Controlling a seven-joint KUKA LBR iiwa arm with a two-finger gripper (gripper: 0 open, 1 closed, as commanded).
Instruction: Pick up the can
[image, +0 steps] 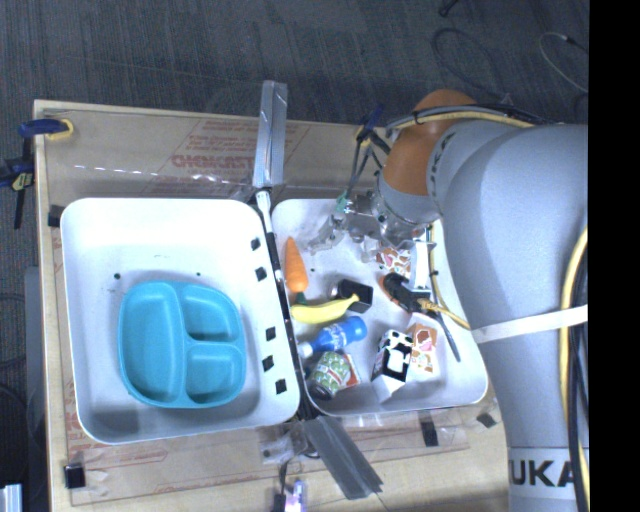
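The can (333, 372), short with a green and red label, lies near the front left corner of the right bin (460, 385). It sits just below a blue bottle (341, 334) and left of a black-and-white carton (394, 356). My gripper (345, 226) hangs over the back of the right bin, well behind the can, with the carrot (295, 265) and banana (324, 311) lying between them. Nothing shows between its fingers.
The right bin also holds a small black item (357, 293), a red-and-white packet (395, 262) and an orange-and-white carton (426, 350). A blue divided tray (183, 343) lies in the left bin (90, 230). The arm covers the right bin's right side.
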